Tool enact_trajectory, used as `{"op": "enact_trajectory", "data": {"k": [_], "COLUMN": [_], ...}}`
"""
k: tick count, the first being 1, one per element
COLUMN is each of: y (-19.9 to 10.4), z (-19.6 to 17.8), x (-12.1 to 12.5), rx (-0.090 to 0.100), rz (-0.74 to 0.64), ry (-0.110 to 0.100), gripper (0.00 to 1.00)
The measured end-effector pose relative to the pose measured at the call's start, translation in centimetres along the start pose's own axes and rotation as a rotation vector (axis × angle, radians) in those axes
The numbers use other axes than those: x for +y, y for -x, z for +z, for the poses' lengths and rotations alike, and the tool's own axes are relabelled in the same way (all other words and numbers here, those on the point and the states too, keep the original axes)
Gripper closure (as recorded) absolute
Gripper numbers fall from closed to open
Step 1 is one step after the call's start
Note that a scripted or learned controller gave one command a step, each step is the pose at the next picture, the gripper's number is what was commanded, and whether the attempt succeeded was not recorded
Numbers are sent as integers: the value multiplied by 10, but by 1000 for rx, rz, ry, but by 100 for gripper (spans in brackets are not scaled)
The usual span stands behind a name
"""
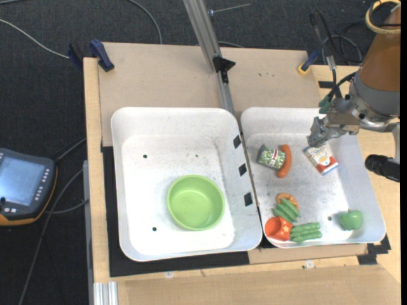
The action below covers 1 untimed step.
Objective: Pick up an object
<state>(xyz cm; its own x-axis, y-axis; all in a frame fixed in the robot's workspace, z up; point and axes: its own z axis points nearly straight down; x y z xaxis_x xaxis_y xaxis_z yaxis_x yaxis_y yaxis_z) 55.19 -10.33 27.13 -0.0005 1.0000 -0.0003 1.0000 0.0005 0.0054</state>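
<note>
Leftward, green bowl [195,202] in left bin [127,129]

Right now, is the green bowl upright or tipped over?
Upright: the green bowl sits in the left bin with its round opening facing up, interior visible.

matt speckled white plastic bins [127,132], glossy green plastic bowl [195,202], pale matt wooden bench [159,75]

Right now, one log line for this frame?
gripper: over right bin, above small carton | grasp: unconfirmed | left bin: green bowl
</note>
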Motion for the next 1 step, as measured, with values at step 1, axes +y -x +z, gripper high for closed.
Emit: {"op": "enact_trajectory", "data": {"k": [1], "y": [-48], "z": [17], "x": [-9], "rx": [1], "rz": [-3], "ry": [-6], "gripper": [100]}}
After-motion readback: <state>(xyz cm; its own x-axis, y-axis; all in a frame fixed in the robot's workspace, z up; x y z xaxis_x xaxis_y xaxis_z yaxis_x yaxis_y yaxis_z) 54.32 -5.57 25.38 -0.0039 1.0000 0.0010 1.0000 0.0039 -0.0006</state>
